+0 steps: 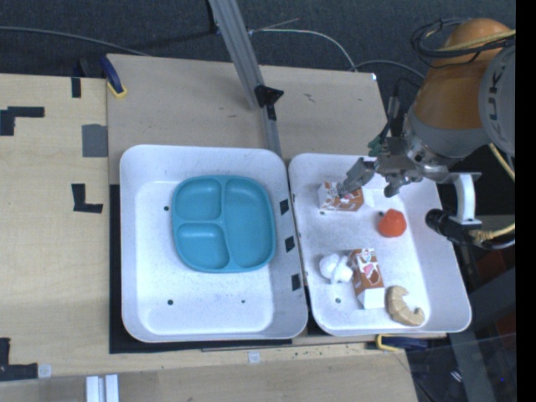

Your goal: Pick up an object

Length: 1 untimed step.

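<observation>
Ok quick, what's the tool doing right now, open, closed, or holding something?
Tool: open, holding nothing, poised over the right bin just beside the small red-and-white packet.

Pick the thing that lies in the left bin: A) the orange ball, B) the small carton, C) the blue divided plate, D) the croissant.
C: the blue divided plate lies in the left bin; the orange ball, croissant and small carton are all in the right bin.
</observation>
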### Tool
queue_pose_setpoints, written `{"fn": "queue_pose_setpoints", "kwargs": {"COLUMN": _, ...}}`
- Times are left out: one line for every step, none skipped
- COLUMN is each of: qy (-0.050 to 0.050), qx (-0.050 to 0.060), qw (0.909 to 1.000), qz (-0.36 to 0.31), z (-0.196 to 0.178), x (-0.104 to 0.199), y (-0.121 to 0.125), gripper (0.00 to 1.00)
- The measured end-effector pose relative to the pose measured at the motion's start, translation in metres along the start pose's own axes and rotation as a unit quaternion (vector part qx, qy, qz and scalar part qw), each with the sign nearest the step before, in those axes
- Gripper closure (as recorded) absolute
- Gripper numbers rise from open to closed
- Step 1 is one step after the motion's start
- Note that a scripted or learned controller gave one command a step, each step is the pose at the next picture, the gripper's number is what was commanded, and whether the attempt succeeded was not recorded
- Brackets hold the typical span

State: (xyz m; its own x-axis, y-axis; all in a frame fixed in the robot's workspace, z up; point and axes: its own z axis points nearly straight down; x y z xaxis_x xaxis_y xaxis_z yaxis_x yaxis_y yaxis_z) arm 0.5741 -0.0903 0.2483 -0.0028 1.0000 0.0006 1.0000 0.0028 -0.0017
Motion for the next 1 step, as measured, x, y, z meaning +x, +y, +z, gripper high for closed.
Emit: {"fn": "queue_pose_setpoints", "kwargs": {"qy": 0.0, "qx": 0.0, "qw": 1.0, "qz": 0.0, "z": 0.0, "x": -0.0002, "y": 0.0, "gripper": 0.0}}
